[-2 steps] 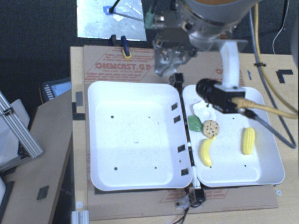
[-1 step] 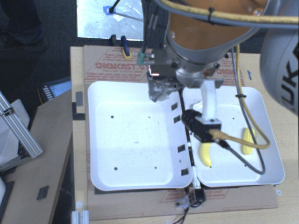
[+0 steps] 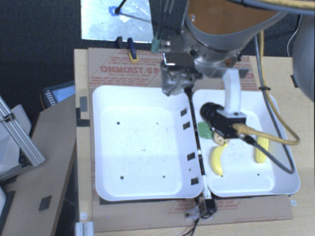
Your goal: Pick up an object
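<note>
The right bin (image 3: 246, 183) holds a yellow banana (image 3: 217, 160) near its left wall. A small green object (image 3: 204, 130) lies just beyond the banana, partly covered by robot hardware. A second long yellow object (image 3: 261, 149) lies toward the bin's right side. My gripper (image 3: 175, 87) hangs at the far end of the divider between the two bins, above their back rims. It is well behind all three objects, and I see nothing in its grasp. The grey and orange wrist above it hides the right bin's back part.
The left bin (image 3: 138, 146) sits beside the right one on a cardboard sheet (image 3: 123, 69). A yellow clamp (image 3: 133, 53) grips the bench's back edge. An aluminium rail (image 3: 19, 136) leans at the far left. A yellow cable (image 3: 275, 136) loops over the right bin.
</note>
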`<state>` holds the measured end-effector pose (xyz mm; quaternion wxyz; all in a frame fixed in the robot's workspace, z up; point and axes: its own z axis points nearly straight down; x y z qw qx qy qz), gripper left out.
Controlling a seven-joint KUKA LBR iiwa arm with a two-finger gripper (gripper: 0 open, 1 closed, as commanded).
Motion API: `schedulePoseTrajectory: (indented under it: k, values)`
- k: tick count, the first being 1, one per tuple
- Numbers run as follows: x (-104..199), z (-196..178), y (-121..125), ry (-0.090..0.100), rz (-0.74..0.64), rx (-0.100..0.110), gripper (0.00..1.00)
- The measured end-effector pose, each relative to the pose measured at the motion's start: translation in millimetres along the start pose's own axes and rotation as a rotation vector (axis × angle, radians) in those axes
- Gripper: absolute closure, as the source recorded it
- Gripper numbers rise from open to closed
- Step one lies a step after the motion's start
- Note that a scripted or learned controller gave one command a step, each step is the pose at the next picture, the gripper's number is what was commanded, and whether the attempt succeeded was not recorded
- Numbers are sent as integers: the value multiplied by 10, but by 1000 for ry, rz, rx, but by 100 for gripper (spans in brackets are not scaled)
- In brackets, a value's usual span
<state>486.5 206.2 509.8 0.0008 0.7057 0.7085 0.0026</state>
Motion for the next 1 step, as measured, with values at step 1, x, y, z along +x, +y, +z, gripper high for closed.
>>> schedulePoseTrajectory:
  k: [1]
  values:
    - [97, -267, 62, 0, -1, 0, 100]
